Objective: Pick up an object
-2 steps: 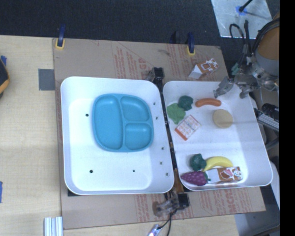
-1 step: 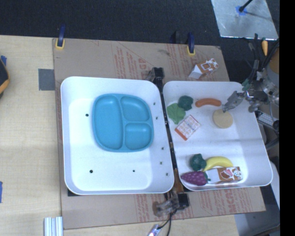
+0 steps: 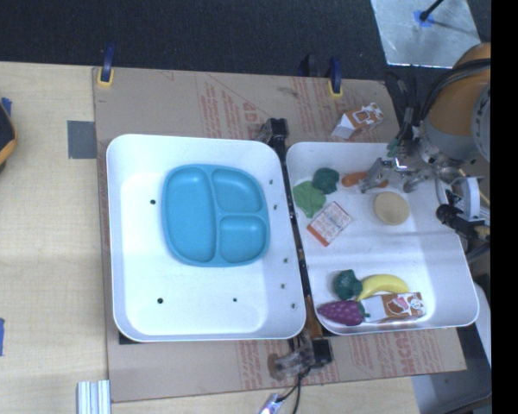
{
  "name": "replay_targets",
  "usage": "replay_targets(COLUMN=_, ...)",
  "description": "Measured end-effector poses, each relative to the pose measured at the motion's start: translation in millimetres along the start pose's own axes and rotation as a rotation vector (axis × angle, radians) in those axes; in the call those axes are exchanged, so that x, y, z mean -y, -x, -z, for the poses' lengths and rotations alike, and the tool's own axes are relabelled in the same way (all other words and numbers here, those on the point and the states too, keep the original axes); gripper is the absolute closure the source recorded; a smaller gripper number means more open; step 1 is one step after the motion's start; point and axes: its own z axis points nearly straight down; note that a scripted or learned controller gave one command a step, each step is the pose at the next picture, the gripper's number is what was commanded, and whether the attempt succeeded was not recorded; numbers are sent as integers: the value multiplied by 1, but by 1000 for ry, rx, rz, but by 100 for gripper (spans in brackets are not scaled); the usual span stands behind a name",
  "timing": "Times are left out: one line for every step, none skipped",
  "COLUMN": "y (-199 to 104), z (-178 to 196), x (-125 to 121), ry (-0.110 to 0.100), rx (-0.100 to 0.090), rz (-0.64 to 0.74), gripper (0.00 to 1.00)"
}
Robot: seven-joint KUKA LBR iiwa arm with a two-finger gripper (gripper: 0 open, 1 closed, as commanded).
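The right bin [image 3: 440, 257] holds several small items. A beige round piece [image 3: 391, 208] lies near its far right, with an orange carrot piece [image 3: 354, 178] and two green leafy toys [image 3: 315, 190] to its left. My gripper [image 3: 397, 171] hangs over the bin's far edge, just above the beige piece and right of the carrot piece. Nothing is visibly held in it. A red-and-white packet [image 3: 330, 222] lies mid-bin. At the near edge sit a banana [image 3: 382, 285], a dark green toy [image 3: 347, 283], purple grapes [image 3: 341, 312] and a small carton [image 3: 401, 305].
The left bin [image 3: 138, 257] holds a blue divided plate [image 3: 214, 214]. A small carton [image 3: 358, 121] lies on the cardboard behind the right bin. The arm's orange band [image 3: 457, 102] and cables crowd the right bin's far right corner.
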Motion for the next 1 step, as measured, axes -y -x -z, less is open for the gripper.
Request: replay_targets(y=3, z=0, x=58, ry=0, rx=1, rz=1, gripper=0)
